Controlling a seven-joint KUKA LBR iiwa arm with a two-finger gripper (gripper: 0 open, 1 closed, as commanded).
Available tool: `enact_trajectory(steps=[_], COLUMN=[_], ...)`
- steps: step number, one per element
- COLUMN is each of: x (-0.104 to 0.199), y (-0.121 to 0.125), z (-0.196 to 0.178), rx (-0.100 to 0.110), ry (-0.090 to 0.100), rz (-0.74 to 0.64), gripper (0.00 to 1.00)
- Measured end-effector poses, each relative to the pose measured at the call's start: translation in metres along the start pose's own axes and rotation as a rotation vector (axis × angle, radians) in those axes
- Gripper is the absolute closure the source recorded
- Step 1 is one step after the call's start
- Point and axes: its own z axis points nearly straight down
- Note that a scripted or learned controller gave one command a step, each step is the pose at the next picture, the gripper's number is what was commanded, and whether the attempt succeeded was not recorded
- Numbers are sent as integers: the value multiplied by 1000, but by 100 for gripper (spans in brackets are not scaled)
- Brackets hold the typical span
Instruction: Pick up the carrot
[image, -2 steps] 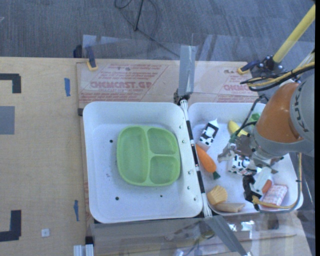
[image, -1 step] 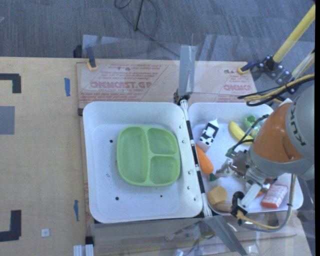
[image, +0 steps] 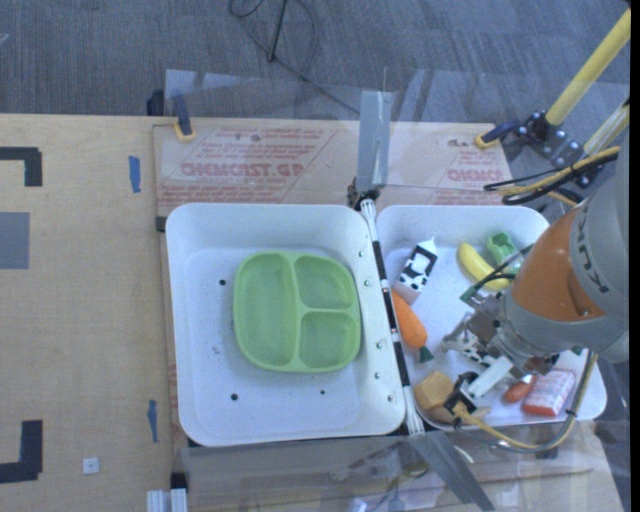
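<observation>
Camera view, nearest first: a tan rounded toy (image: 433, 388) and a red-and-white packet (image: 549, 393) lie at the near end of the right bin (image: 450, 213). The gripper (image: 472, 342) hangs low over this clutter; I cannot tell whether it is open or closed. The carrot (image: 408, 323) lies just beside it along the bin's left wall, which likely crowds a grasp. Behind sit a cow-patterned carton (image: 418, 265) and a banana (image: 476, 262). The left bin (image: 200, 300) holds a green divided plate (image: 297, 311). The bins stand on a wooden bench (image: 70, 300), with grey carpet (image: 100, 50) beyond.
</observation>
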Motion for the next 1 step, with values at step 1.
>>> enact_trajectory(steps=[1], x=[53], y=[54], z=[2], rx=[6], ry=[-6], rz=[-111], gripper=[0])
